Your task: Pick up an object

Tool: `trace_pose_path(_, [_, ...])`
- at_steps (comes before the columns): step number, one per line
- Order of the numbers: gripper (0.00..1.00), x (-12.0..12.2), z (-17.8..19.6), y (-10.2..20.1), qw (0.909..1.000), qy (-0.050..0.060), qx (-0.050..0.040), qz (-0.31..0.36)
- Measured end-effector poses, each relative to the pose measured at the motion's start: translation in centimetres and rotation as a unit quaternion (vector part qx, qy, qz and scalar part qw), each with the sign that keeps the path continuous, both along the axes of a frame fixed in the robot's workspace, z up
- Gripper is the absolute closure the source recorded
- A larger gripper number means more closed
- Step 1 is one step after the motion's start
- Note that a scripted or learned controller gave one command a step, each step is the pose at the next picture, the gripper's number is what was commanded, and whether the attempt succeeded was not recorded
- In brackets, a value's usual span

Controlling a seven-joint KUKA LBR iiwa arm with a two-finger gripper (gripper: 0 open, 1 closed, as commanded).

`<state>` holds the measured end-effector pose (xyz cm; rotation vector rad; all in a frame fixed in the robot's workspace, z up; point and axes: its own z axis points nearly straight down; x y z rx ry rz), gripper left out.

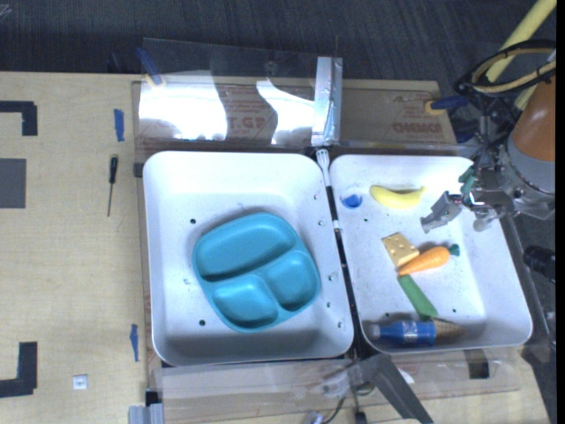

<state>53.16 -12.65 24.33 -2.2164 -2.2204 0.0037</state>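
- gripper [457, 208] sits over the upper right part of the right bin [516, 321], fingers spread apart, nothing between them
- task names no particular object; candidates all lie in the right bin: banana [396, 196] near the top, just left of the gripper; carrot [425, 260] at mid-bin, below the gripper; yellow block [399, 249] touching the carrot's left end; green piece [419, 298] below the carrot
- blue bottle [408, 330] lies flat along the bin's lower wall; small blue cap [352, 201] rests by the left wall
- left bin [163, 184] holds only a blue divided tray [255, 271], well apart from the gripper
- risk: gripper hangs between banana and carrot, over bare floor; a straight descent likely closes on nothing
- risk: carrot, yellow block and green piece are packed together; a finger could land on the neighbour and shove the cluster instead of straddling one item
- risk: carrot is tapered and round, likely to roll or squirt out if pinched near the tip or along its length
- risk: banana is curved and low; an off-centre pinch could spin it away
- risk: bottle is tight to the wall, so one finger may hit the rim before closing
- risk: gripper is near the right wall; little room to adjust on that side
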Motion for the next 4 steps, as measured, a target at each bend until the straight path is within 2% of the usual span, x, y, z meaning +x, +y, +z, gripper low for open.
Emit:
trace_pose_path(1, [0.00, -3.9, -6.9, 2.7, 0.9894, 0.001, 0.0014, 0.145])
trace_pose_path(2, [0.00, -5.0, -15.7, 1.5, 0.9987, -0.004, 0.0001, 0.051])
trace_pose_path(3, [1.00, -4.8, -14.7, 1.4, 0.9987, -0.007, -0.0014, 0.050])
trace_pose_path(4, [1.00, -1.6, -5.8, 7.8, 0.9996, -0.004, 0.0002, 0.027])
